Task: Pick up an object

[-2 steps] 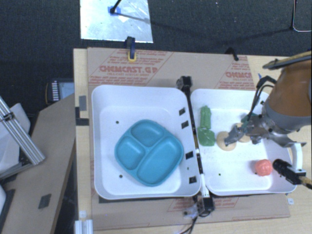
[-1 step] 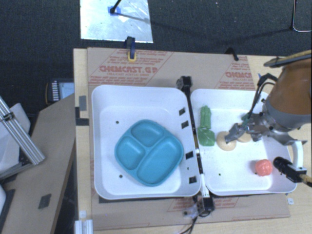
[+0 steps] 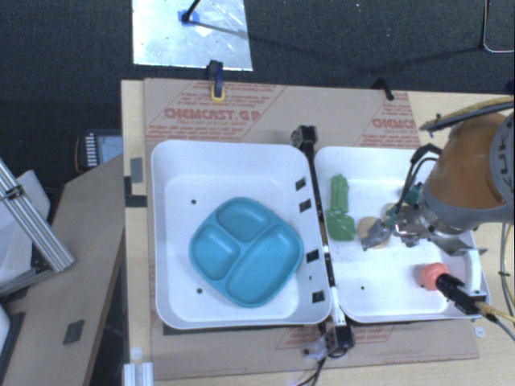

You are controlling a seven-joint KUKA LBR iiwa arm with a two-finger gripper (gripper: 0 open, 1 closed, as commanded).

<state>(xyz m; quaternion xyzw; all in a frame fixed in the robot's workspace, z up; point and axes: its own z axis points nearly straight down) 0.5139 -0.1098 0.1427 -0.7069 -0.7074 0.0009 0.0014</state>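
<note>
From my remote console, the overhead camera shows a light wooden bench (image 3: 137, 296) standing on dark carpet (image 3: 64, 55), its top covered by a brown printed cardboard sheet (image 3: 241, 111) held at the far edge by a yellow-and-black clamp (image 3: 216, 80). A shiny foil-like sheet (image 3: 191, 22) lies on the carpet beyond the bench, and an aluminium rail (image 3: 28, 215) leans in at the left.

Two shallow white bins sit side by side on the cardboard. The left bin (image 3: 173, 175) holds a blue divided plate (image 3: 245, 250), turned at an angle to the bin's walls. The right bin (image 3: 362, 304) holds the loose objects.

The grey arm (image 3: 471, 175), with its orange band, reaches in from the right and hangs over the right bin. Its gripper (image 3: 378, 233) is low over the bin's middle, and I cannot tell whether the jaws are spread or pressed together: the tip is a blur of metal. A small tan object (image 3: 368, 226) sits right at that tip, touching or just beside it; I cannot say that it is gripped.

Just left of the gripper lies a green toy (image 3: 339, 207), close to the bin's left wall. Its long axis runs near to far, the narrower end pointing toward the far wall and the broader end toward me. An orange-red object (image 3: 430, 275) rests near the right bin's near right corner, beside a black fitting (image 3: 459, 294).
</note>
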